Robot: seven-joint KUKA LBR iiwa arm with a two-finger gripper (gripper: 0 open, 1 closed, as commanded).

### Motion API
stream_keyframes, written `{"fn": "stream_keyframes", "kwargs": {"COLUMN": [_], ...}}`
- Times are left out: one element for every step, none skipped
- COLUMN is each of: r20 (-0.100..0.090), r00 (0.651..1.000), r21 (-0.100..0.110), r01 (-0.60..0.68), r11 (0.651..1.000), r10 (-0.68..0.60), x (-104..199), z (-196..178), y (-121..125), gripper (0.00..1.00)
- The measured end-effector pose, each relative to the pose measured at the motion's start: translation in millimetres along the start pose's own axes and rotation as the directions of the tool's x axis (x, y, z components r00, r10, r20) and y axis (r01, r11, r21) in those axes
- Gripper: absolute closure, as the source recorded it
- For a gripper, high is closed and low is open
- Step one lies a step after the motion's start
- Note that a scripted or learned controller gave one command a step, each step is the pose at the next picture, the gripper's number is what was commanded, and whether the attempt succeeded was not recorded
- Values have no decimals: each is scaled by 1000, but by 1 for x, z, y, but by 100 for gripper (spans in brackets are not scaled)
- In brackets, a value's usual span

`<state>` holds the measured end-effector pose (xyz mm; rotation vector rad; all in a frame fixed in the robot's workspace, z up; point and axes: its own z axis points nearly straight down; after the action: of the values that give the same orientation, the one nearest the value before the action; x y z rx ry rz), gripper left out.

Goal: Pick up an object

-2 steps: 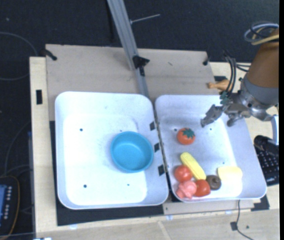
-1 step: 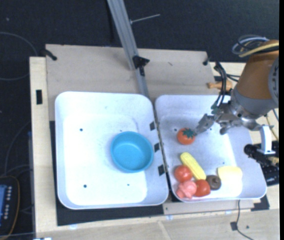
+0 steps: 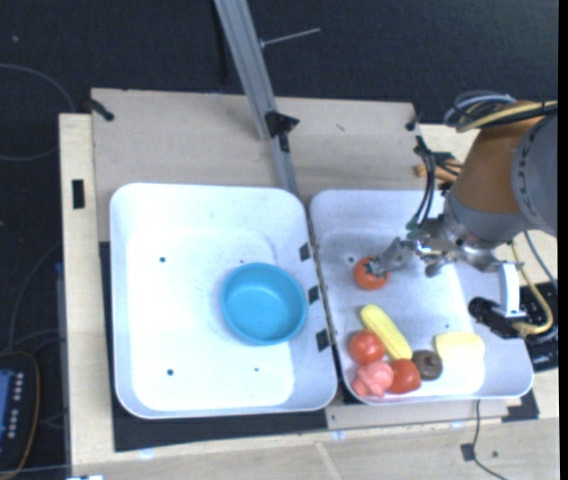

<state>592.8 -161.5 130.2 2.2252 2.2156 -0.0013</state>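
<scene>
An orange-red round fruit [image 3: 369,275] lies in the upper left part of the right bin [image 3: 494,383]. My gripper [image 3: 388,262] is down in that bin, its tip right against the fruit's right side; whether it has hold of the fruit is not visible. The grey arm with its orange band [image 3: 489,178] comes in from the right above the bin. Along the bin's front lie a yellow banana [image 3: 386,331], a red tomato [image 3: 366,346], a pink piece [image 3: 372,379], another red piece [image 3: 404,375], a brown ring [image 3: 427,364] and a pale yellow block [image 3: 459,350].
A blue bowl [image 3: 262,303] stands in the left bin [image 3: 144,228], near its right wall. A grey metal post [image 3: 254,78] slants up from between the two bins. Cables and a black fitting [image 3: 499,316] hang at the right bin's right edge.
</scene>
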Motion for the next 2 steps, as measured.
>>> {"fn": "stream_keyframes", "kwargs": {"r20": [1,-1], "r00": [1000,1000], "r21": [-26,-1], "r01": [-2,-4], "r11": [1000,1000], "r10": [2,4], "x": [-3,0], "z": [11,19], "y": [10,0], "gripper": [0,100]}}
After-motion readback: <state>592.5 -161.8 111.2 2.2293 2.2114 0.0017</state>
